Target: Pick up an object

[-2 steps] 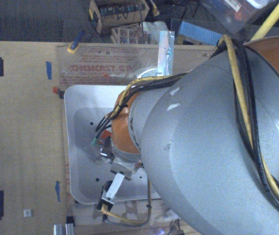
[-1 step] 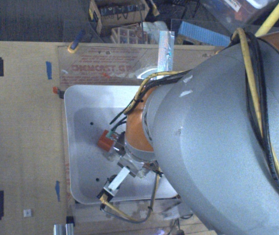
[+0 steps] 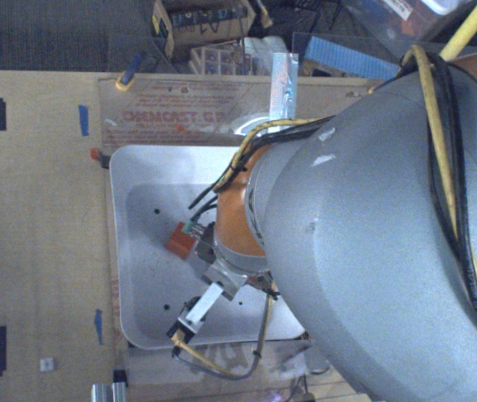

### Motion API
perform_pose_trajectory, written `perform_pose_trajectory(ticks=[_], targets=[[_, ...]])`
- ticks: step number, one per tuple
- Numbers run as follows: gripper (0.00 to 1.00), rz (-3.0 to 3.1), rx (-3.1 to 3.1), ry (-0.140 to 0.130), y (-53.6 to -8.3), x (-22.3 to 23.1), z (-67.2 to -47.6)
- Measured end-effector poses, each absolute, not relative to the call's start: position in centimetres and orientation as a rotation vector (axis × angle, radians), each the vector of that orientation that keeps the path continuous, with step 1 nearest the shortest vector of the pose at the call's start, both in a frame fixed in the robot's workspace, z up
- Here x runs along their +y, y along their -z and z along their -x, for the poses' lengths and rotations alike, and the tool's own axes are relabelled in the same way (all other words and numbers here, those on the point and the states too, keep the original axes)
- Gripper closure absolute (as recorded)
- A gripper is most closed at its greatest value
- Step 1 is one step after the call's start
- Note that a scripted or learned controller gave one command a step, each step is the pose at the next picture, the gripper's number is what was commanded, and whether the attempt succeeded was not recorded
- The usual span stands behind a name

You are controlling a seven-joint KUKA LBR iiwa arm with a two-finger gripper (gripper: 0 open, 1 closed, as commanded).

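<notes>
A small orange-red block [image 3: 180, 241] lies on the floor of the left white bin [image 3: 129, 191], a little left of its middle. My gripper [image 3: 204, 238] hangs just to the right of the block, touching or nearly touching it, and is mostly hidden under the orange-banded wrist [image 3: 234, 220]. The big grey arm [image 3: 372, 249] covers the right half of the view and hides the other bin.
The bin's left and front walls lie close to the block. A cardboard box [image 3: 200, 15] and clutter stand beyond the bench's far edge. Blue tape marks [image 3: 83, 120] sit on the wooden benchtop to the left of the bin.
</notes>
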State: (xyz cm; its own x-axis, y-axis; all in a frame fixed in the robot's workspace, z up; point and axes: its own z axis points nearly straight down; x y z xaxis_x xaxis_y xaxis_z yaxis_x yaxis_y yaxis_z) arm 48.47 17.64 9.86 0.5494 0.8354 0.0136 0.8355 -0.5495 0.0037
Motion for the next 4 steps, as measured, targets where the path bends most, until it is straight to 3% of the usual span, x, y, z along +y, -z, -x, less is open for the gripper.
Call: perform_pose_trajectory(ticks=[1,2,3,4], targets=[[1.0,2.798,-1.427,-0.009,-12.5,13.0,-47.9],[1.0,2.436,-1.983,-0.008,-21.4,16.1,-49.8],[1.0,2.184,-2.259,-0.006,-30.2,19.3,-48.0],[1.0,2.251,-2.188,-0.009,-21.0,17.2,-48.0]])
